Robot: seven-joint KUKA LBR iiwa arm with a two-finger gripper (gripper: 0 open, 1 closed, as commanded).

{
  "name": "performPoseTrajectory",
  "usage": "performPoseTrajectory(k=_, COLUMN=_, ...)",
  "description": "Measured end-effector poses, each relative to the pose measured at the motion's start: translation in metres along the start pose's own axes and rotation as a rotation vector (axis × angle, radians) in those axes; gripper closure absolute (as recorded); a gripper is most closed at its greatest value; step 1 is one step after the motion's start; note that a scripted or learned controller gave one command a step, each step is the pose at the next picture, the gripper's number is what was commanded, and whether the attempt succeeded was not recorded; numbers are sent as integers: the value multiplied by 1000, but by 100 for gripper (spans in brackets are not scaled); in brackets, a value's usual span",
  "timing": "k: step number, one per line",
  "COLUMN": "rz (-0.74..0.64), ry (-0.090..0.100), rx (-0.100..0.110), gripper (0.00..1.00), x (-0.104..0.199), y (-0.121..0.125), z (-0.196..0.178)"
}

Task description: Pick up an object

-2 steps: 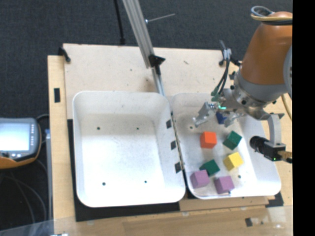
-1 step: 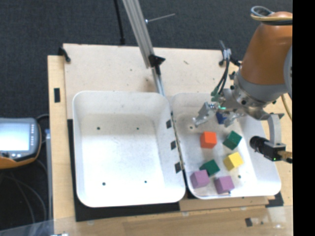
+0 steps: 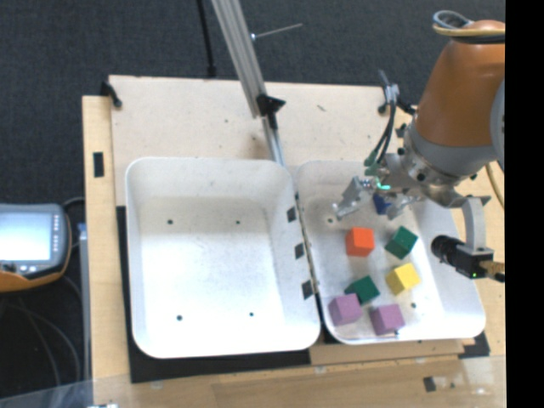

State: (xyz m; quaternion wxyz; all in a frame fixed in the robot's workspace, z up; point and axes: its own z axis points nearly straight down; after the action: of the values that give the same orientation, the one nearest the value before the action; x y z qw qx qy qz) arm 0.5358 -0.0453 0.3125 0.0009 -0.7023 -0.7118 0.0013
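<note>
My jaws [image 3: 361, 195] hang over right bin [image 3: 442, 321], upper part, above orange cube [image 3: 360, 241]; can't tell jaw opening.

Six small blocks [image 3: 374, 279] loose in right bin [image 3: 459, 321]: orange, two green, yellow, two purple.

Arm [image 3: 459, 83]: bulbous orange band above a grey wrist ring, metal-coloured gripper [image 3: 365, 195] with slim silvery fingers and a small teal-lit spot at its base, thin green and dark cables along the wrist, 1 black box-shaped attachment [image 3: 459, 256] on a pale bracket.
</note>
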Motion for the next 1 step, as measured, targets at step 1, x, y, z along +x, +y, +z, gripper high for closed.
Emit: performPoseTrajectory(k=1, rz=-2, ry=0, rx=1, gripper=0, x=0, y=0, z=0)
